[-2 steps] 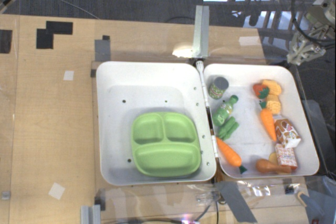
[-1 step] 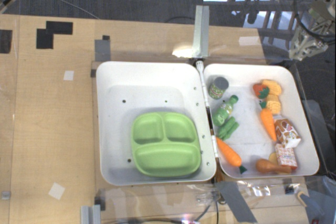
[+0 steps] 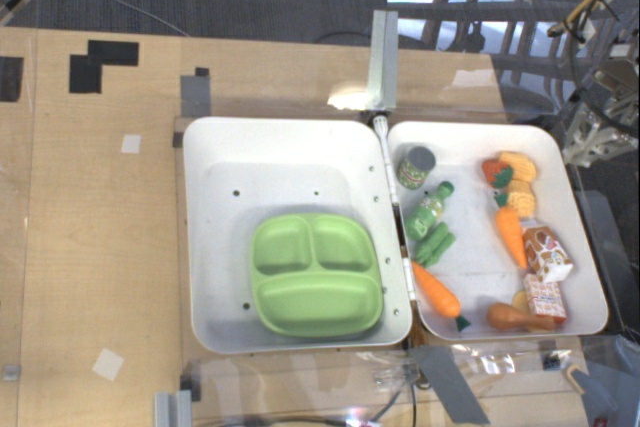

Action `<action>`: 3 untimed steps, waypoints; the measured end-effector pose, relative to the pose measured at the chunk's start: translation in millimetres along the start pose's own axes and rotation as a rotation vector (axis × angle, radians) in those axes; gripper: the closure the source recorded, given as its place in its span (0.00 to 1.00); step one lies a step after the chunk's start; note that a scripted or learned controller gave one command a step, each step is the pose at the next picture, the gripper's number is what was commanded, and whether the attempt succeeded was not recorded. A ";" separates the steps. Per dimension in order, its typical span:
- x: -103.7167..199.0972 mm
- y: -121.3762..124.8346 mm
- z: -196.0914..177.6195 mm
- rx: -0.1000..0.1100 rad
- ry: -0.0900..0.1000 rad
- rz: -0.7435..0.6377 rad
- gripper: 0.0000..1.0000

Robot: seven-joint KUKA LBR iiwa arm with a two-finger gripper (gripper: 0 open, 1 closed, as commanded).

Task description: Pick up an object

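Observation:
The right bin [image 3: 470, 140] holds several toy foods. A small grey-topped can [image 3: 415, 165] stands near its back left, with a green bottle [image 3: 431, 206] and a green pea pod [image 3: 435, 243] below it. An orange carrot [image 3: 437, 292] lies at the front left and a second carrot [image 3: 511, 235] right of centre. A red and yellow cluster [image 3: 510, 173] sits at the back right. A patterned carton [image 3: 546, 273] and a brown sausage [image 3: 520, 318] lie at the front right. The gripper [image 3: 597, 137] hangs outside the bin's back right corner, apart from all objects.
The left bin [image 3: 230, 165] carries a green divided plate [image 3: 315, 275] in its front half. A metal post [image 3: 383, 60] rises behind the seam between the bins. Cables and a metal frame [image 3: 500, 25] crowd the back right. Wooden bench [image 3: 90, 245] stretches left.

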State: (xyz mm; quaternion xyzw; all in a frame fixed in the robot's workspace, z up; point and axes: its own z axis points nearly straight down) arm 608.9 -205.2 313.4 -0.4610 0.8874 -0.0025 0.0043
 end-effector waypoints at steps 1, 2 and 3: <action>-2.9 -1.3 -13.8 0.009 -0.007 0.001 1.00; -30.1 -40.0 -31.2 0.003 -0.003 0.229 1.00; -36.5 -50.2 -37.0 0.003 -0.003 0.275 1.00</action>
